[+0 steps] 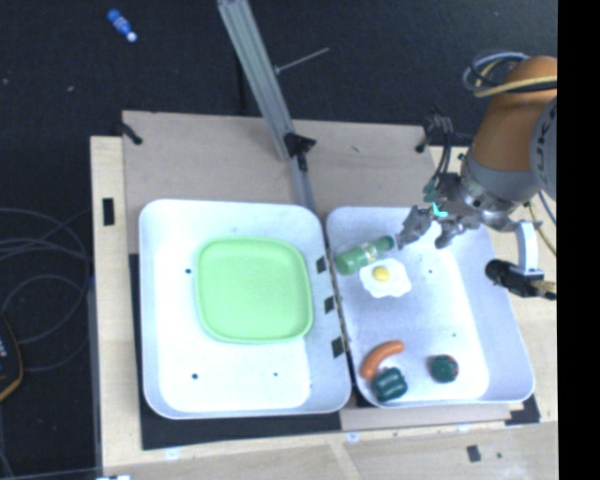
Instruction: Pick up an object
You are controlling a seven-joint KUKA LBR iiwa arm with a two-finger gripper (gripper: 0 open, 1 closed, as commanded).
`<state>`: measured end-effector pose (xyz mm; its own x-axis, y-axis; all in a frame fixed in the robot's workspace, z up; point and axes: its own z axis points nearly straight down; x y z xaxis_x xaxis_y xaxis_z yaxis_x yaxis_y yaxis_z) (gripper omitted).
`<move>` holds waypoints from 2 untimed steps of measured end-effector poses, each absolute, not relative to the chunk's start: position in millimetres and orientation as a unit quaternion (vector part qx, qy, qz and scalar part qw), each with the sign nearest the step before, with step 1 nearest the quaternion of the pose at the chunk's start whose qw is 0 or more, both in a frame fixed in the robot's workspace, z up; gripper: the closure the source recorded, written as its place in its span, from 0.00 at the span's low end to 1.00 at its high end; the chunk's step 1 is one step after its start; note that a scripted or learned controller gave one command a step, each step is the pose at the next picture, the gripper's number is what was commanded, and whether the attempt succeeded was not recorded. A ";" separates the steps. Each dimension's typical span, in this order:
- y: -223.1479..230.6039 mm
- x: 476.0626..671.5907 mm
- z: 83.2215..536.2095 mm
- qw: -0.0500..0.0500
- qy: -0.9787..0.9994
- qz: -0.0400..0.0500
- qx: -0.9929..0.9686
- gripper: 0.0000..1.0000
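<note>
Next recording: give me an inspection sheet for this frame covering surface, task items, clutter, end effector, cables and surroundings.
Surface: bench bearing left bin and right bin, side by side.
Job's things: right bin holds green bottle, fried egg toy, orange sausage, green pepper, dark green round item.
Clutter: light green plate lying flat in left bin.
End effector: end effector over right bin's far edge, near the bottle; nothing between its fingers.
Cables: loops at arm top; cables on dark floor at left.
Surroundings: slanted grey pole; small blue item on floor.
</note>
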<state>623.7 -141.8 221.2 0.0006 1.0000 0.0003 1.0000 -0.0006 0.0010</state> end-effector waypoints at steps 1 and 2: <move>-141.8 623.7 221.2 0.000 0.707 0.000 0.707 0.00; -148.6 620.8 160.9 -0.002 0.707 -0.002 0.708 0.00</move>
<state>620.8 -148.6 160.9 0.0012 1.0000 0.0000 1.0000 -0.0012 -0.0043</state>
